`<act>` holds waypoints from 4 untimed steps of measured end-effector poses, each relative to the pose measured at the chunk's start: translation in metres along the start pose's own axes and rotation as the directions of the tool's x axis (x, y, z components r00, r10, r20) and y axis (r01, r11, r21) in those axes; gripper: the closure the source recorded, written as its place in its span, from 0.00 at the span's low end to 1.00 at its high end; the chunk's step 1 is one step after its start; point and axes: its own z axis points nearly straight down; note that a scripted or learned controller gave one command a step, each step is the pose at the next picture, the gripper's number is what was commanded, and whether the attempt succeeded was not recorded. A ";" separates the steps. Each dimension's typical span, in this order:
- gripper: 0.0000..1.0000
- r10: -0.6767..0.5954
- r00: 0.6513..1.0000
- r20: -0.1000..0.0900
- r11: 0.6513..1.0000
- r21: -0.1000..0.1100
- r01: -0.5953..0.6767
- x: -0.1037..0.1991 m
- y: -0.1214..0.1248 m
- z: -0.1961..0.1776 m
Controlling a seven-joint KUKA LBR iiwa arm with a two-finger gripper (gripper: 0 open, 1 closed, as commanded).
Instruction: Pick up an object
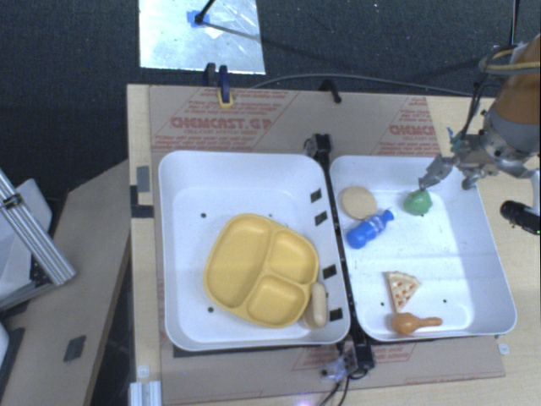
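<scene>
Overhead, the gripper (450,172) hangs beside the green object (418,201), its state impossible to tell.

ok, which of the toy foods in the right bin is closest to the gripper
The green one, at the bin's far side just below the gripper. The cookie, blue bottle, pizza slice and orange drumstick lie farther away.

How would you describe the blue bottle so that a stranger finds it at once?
Look in the right bin, near its left wall. The blue bottle lies tilted just below the round tan cookie. It is the one blue thing there.
</scene>
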 end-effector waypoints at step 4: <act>0.00 -0.006 1.000 0.003 1.000 -0.013 0.006 0.004 0.010 0.096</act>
